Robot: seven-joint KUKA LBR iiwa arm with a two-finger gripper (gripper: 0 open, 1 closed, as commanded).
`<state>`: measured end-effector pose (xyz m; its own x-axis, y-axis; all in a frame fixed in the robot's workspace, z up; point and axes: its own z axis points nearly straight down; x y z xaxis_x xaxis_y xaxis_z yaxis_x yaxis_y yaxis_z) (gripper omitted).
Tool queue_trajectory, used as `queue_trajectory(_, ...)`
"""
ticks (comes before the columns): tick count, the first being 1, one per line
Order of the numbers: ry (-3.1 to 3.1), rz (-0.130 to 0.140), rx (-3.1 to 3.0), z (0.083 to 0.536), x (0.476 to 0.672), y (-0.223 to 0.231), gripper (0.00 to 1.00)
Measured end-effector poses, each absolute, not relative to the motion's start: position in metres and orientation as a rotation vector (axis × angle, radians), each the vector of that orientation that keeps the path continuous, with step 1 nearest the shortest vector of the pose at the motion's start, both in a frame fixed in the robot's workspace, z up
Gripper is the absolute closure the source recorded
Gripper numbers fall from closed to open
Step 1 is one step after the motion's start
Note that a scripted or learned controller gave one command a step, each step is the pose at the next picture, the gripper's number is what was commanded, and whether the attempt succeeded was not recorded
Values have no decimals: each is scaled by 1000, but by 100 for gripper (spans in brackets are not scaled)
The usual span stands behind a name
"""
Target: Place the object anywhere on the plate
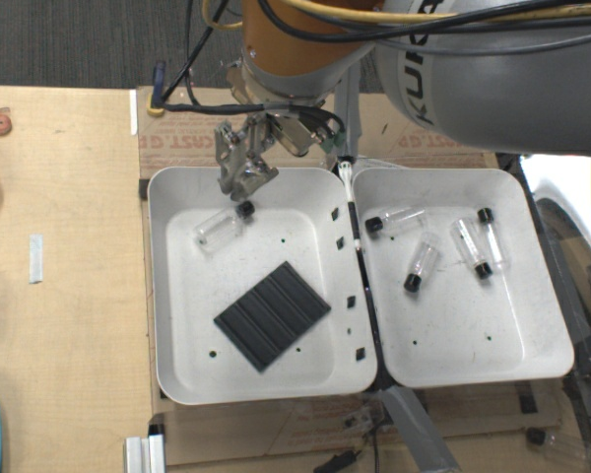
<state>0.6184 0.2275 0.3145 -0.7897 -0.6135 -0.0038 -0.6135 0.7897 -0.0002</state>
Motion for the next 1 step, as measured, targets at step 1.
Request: queue_trajectory(1,2872,1,-1269,290,572,175,100)
